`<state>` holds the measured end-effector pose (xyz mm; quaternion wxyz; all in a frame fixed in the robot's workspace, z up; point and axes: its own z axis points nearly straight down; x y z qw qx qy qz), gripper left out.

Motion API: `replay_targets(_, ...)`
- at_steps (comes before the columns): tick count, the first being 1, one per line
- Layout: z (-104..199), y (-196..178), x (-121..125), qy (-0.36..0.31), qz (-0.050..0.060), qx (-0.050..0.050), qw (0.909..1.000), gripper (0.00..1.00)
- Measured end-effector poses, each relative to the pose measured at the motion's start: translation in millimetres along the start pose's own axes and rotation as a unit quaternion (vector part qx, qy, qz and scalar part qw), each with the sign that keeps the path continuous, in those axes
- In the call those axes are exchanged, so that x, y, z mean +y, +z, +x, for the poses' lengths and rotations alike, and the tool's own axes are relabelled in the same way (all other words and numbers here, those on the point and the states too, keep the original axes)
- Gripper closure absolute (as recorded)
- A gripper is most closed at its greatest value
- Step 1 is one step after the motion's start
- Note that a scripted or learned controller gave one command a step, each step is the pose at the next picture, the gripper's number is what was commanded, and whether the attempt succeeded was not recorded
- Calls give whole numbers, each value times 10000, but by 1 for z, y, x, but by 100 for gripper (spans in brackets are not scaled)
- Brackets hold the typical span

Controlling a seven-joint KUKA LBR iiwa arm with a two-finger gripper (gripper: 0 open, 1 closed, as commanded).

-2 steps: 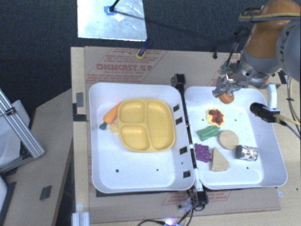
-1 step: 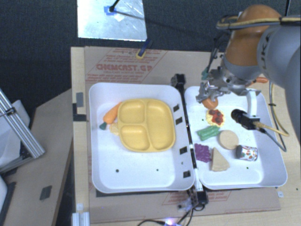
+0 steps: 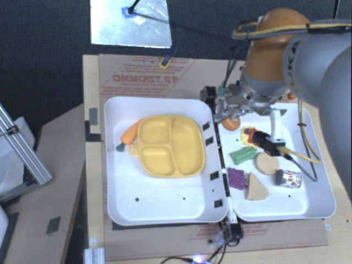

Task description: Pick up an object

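My gripper (image 3: pixel 224 113) hangs low over the back left corner of the right bin (image 3: pixel 316 202), close to the wall shared with the left bin. An orange rounded piece (image 3: pixel 231 124) lies just in front of it, partly covered by the gripper. A yellow and red toy (image 3: pixel 248 132), a green piece (image 3: pixel 242 155), a purple grape bunch (image 3: pixel 237 177), a tan wedge (image 3: pixel 256 188), a round tan disc (image 3: pixel 267 164) and a small can (image 3: pixel 290 179) lie further forward in that bin.
The left bin (image 3: pixel 121 202) holds a yellow divided plate (image 3: pixel 168 146), with an orange carrot (image 3: pixel 130 132) and a small dark green piece (image 3: pixel 120 146) at its left. The arm's grey body and orange band cover the right bin's back right.
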<state>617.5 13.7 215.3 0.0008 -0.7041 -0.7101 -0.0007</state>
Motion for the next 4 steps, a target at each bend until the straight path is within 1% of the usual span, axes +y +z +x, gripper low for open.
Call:
replay_targets(1,52,5,-18,-4,5,1,10000,100)
replay_targets(2,77,0,-35,7,6,-5,10000,100)
replay_targets(3,75,-8,-19,12,-15,-6,10000,100)
replay_targets(4,70,-17,-28,33,-2,-5,10000,100)
